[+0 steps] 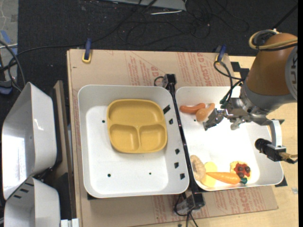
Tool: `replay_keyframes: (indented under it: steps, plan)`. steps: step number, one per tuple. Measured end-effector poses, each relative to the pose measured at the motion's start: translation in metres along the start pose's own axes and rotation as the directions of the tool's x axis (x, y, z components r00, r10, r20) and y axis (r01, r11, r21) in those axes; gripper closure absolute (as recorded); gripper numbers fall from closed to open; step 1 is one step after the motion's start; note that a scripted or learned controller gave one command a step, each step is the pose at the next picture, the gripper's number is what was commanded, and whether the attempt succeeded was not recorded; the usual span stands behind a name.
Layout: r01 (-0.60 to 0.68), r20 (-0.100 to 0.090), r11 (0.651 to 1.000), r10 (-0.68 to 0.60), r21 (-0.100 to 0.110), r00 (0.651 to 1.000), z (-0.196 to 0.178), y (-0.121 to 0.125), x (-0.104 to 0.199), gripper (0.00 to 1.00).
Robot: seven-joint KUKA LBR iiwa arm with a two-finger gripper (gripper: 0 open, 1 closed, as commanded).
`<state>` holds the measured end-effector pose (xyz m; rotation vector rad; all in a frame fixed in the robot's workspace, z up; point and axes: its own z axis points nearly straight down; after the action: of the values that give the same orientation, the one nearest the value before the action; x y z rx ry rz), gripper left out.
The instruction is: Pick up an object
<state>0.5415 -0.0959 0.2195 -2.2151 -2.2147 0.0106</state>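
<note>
My gripper hangs over the upper half of the right bin, with the grey arm and its orange band coming in from the right. Just left of its tip lies a peach-coloured rounded piece, touching or very close to the tip. Beside that, at the bin's top left, lies an orange-red sausage. Along the near edge of the right bin lie a carrot, a pizza slice with red toppings, a tan bread-like piece and a flat yellow piece.
The left bin holds a yellow divided plate. A black divider runs between the two bins. A black fitting on a white bracket sticks out below the arm over the right bin's right side. Cardboard lies under both bins.
</note>
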Motion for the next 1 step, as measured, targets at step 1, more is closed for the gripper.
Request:
replay_keyframes:
  steps: [1]
  plan:
    - [0.002, 0.002, 1.0, -0.002, -0.011, 1.0, -0.0051, 0.0023, -0.0001, 0.0]
